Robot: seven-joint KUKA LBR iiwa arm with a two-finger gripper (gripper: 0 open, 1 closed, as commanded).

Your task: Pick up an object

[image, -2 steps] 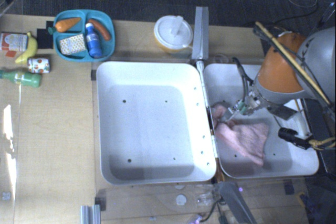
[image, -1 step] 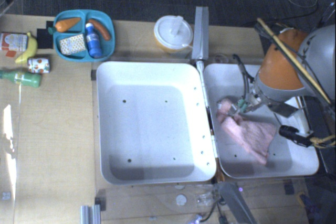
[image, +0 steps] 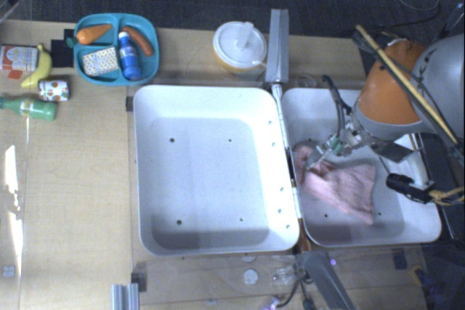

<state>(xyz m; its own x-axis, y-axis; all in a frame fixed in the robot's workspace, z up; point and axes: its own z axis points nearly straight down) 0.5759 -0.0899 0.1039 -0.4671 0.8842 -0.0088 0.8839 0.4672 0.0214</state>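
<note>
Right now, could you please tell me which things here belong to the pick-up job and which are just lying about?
Job:
- gripper, down at the cloth
- pink cloth
- right bin, where the cloth lies

Lying about:
- left bin
- blue tray of toy food
- lidded tub
- banana
- small can
- green bottle

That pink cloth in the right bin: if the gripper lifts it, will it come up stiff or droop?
The pink cloth lies crumpled with folds, so it likely droops and trails. It looks light. The gripper sits at its upper edge, so a corner pinch may drag it over the right bin.
</note>
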